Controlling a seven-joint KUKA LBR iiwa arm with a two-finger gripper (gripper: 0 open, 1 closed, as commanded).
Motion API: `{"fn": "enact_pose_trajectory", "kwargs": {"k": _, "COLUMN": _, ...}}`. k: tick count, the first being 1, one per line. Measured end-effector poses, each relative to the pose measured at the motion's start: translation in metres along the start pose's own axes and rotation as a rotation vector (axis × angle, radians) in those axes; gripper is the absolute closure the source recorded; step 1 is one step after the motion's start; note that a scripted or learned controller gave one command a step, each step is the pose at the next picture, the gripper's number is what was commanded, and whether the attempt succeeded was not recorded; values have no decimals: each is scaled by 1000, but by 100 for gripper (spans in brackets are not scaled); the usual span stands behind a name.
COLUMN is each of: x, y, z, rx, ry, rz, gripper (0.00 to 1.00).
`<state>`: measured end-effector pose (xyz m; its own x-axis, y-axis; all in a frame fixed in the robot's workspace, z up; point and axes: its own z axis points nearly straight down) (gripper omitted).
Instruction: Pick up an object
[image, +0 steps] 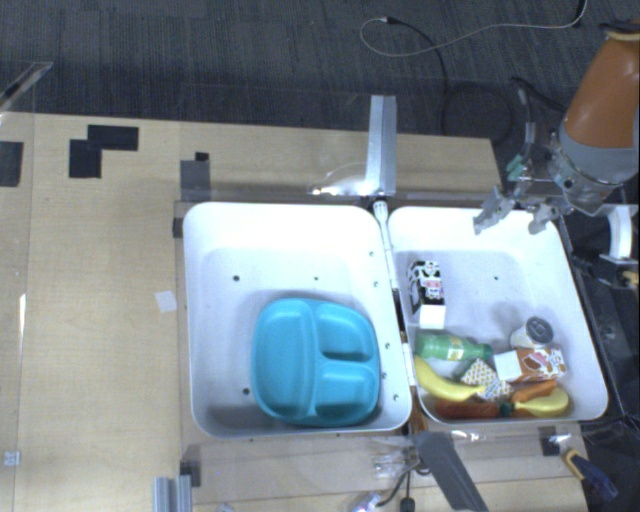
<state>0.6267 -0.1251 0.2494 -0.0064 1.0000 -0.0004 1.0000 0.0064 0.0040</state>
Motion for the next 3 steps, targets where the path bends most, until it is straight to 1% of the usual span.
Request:
{"fn": "enact_pose_trajectory", "kwargs": {"k": 1, "x": 38, "y": -43, "z": 115, "rx": -1, "ry": 0, "rz": 30, "gripper": 0}}
{"fn": "enact_pose_trajectory", "kwargs": {"k": 2, "x": 39, "y": -38, "z": 135, "rx": -31, "ry": 0, "rz": -61, "gripper": 0}}
{"fn": "enact_pose_trajectory", "kwargs": {"k": 3, "x": -12, "y": -69, "z": 113, "rx": -4, "ry": -2, "rz": -266, "gripper": 0}}
